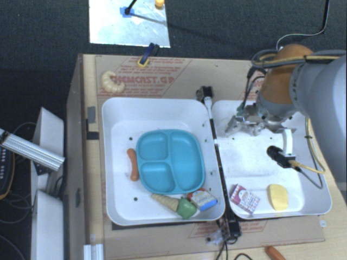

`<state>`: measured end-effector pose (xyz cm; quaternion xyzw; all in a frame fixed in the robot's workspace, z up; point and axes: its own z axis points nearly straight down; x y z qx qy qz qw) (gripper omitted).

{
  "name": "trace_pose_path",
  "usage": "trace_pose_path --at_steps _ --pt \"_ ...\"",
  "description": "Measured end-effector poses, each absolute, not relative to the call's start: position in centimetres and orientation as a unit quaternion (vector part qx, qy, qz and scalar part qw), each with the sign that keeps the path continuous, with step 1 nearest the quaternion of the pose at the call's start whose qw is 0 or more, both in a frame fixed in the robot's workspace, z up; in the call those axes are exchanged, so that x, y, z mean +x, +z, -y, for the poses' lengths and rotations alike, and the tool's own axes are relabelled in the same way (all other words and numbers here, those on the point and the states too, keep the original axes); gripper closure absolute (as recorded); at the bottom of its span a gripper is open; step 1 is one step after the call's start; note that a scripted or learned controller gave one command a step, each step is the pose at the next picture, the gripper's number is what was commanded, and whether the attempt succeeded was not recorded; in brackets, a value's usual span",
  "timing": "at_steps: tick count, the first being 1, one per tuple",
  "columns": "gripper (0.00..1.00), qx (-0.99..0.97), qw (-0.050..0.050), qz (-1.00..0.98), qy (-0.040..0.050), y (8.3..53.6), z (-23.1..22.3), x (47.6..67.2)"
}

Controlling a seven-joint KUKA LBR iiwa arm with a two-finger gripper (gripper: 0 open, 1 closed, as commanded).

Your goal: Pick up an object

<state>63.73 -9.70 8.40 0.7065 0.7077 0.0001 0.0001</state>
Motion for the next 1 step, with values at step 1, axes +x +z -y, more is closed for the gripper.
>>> trace_pose_path --at_steps 1 --pt "0.00 0.706 0.001 -0.708 0.0007 8.51 12.33 66.92"
